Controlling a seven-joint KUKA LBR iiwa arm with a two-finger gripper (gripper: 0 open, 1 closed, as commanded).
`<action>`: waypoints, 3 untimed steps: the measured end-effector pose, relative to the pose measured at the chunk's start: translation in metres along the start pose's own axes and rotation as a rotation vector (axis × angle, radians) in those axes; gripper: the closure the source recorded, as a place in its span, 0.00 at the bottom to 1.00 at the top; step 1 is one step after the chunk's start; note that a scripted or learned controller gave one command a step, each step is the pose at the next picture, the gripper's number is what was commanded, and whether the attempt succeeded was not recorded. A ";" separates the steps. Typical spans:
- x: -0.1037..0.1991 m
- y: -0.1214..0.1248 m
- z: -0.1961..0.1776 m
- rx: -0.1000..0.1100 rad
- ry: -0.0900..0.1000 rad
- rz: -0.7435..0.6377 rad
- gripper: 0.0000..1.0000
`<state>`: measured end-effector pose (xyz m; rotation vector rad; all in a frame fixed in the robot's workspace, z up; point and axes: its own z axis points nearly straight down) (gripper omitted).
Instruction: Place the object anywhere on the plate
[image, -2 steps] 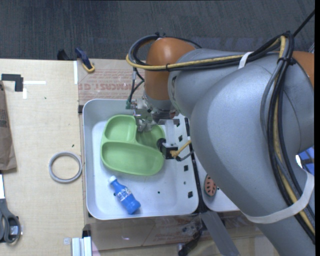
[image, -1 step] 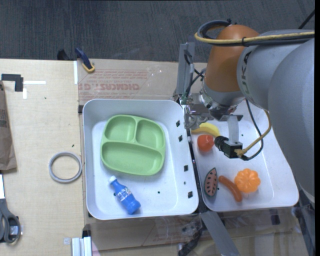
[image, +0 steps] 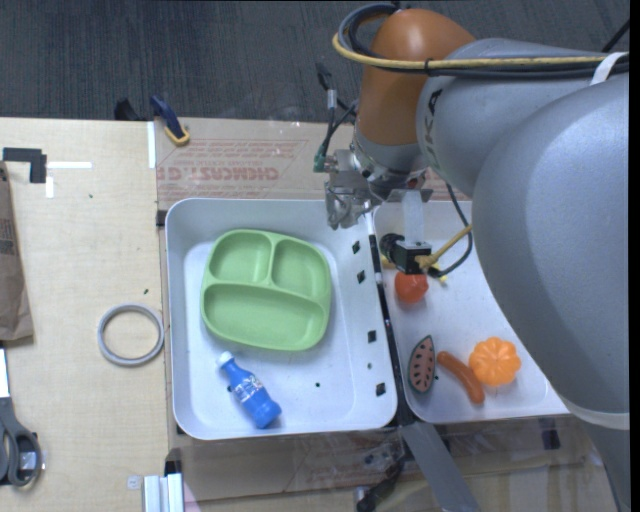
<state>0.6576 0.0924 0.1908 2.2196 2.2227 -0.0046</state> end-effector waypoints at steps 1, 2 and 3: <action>0.061 0.002 0.092 -0.001 0.000 0.001 1.00; 0.042 -0.086 -0.062 0.001 -0.001 0.005 1.00; 0.036 -0.022 0.081 0.001 0.001 0.005 1.00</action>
